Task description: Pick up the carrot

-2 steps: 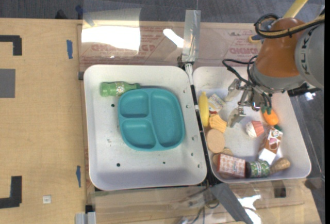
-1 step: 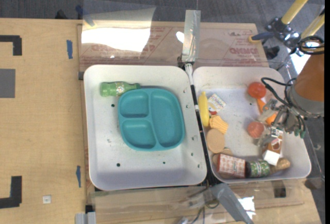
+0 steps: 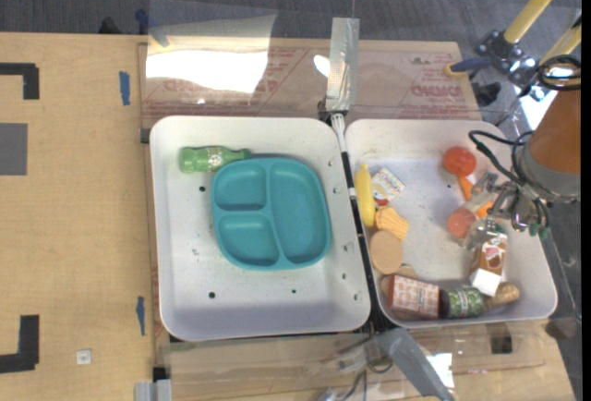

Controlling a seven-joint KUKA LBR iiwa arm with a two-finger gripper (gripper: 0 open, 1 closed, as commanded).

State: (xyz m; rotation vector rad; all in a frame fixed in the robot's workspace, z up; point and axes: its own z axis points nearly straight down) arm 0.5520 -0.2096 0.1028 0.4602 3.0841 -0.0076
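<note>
- Camera view looks down at a slant on a brown table (image 3: pixel 65 233) bearing two shallow white bins side by side.
- Left bin (image 3: pixel 175 288): a teal three-compartment plate (image 3: pixel 271 211) lies near its middle, and a green bottle (image 3: pixel 211 157) lies on its side just beyond the plate's far-left corner.
- Right bin (image 3: pixel 416 159): it holds a scatter of toy food and packets.
- Along its left wall a yellow banana (image 3: pixel 365 194) lies lengthwise, with a small white packet (image 3: pixel 388 184) just beside it.
- Below these sit an orange ridged piece (image 3: pixel 392 223) and a tan round disc (image 3: pixel 387 252), touching or nearly so.
- At the near edge a bottle with a red label and green end (image 3: pixel 434 298) lies on its side, across the bin.
- The carrot (image 3: pixel 476 194) is at the right side of this bin, a slim orange shape, largely hidden by the pincer, between an orange-red round fruit (image 3: pixel 459 160) and a second reddish round piece (image 3: pixel 461 224).
- The pincer (image 3: pixel 494 205) reaches in from the right, low over that spot, under the arm's orange band (image 3: pixel 563 136); whether it is clenched or released cannot be told from this view, cables and metal parts clutter it.
- A red-and-white carton (image 3: pixel 490 265) sits just below the pincer.
</note>
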